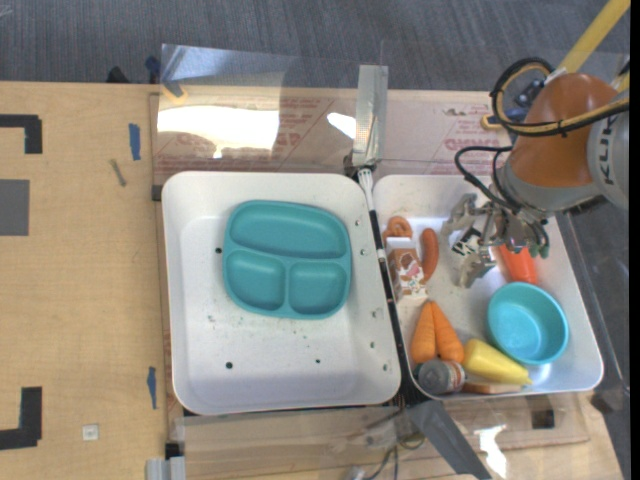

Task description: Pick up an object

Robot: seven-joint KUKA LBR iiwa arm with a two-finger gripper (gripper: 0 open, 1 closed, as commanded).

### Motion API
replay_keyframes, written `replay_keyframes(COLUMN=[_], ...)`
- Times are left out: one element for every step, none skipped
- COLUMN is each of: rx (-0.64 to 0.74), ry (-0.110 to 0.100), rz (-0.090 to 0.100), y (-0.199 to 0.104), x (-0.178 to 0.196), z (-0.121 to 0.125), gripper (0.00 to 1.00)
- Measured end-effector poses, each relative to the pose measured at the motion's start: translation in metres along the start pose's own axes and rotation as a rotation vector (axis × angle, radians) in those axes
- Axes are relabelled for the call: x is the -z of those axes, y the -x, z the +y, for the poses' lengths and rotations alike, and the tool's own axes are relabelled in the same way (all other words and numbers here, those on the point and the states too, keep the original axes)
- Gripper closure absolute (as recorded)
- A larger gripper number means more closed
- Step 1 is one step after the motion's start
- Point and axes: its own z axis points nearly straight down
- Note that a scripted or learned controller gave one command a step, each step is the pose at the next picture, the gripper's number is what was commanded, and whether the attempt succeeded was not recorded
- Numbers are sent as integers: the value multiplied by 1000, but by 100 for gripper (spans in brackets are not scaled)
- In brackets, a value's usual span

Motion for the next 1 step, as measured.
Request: replay_keyframes(rx=[-78], ry=[2], rz=[1], y=[-12], x=[2], z=[55], gripper=[0])
